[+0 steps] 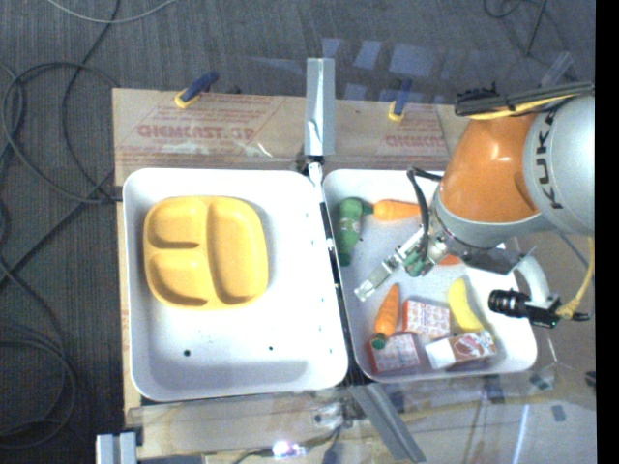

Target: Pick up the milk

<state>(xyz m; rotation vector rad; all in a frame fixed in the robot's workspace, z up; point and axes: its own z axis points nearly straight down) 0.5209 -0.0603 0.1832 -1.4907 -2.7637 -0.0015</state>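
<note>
Orange-banded arm [488, 177] hiding bin's [353, 351] far corner, claw [387, 274] indistinct

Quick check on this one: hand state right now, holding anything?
Hand: over the right bin, left of the cartons; open or closed cannot be told, and nothing visible in it.

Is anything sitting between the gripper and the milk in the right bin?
Partly, yes: a small carrot lies just beyond the gripper, between it and the cartons. I cannot tell which carton is the milk, so the carrot may or may not block it.
</note>
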